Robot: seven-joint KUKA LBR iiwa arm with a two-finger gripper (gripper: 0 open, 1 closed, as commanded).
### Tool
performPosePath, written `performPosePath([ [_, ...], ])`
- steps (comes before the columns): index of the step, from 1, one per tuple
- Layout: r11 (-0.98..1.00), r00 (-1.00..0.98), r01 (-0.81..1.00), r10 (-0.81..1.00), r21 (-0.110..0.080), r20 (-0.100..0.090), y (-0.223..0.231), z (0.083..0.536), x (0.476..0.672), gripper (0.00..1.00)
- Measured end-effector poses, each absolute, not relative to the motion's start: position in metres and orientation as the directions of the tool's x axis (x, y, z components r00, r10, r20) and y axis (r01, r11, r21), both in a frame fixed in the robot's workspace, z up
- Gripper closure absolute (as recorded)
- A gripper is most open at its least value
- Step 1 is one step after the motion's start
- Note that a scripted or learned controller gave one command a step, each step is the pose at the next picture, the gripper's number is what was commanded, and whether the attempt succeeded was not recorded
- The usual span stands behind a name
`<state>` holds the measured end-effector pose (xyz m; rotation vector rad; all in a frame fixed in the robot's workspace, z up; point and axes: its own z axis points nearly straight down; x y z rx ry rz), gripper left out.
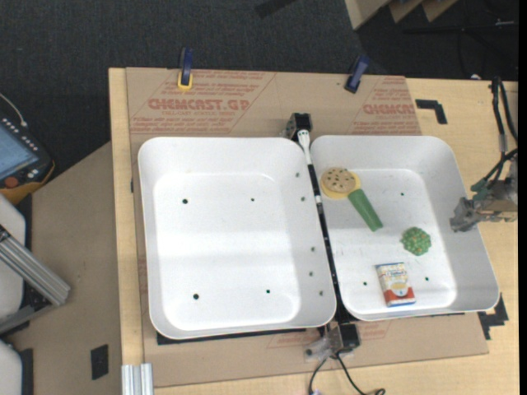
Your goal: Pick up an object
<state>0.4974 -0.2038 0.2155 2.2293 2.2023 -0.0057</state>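
Tabletop (pixel 247 97) carries two white bins. Right bin (pixel 461 179) holds shower-head toy (pixel 349 192), green ball (pixel 417 240), small carton (pixel 395 284). Pincer (pixel 466 215) at right rim; state indeterminate.

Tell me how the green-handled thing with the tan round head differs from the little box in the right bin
The green-handled tool is long and thin, lying at a slant, with a tan round head; the small box is squat and rectangular, nearly square to the bin. The tool lies near the divider at the bin's far side; the box lies near the near rim. The tool is green and tan; the box is white, red and blue. Both rest in the right bin, untouched.
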Motion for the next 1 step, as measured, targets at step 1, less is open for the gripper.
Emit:
performPosePath([
  [1, 0.005, -0.005, 1.000, 1.000, 0.009, -0.004, -0.1996, 0.2286, 0.5969, 1.00],
])
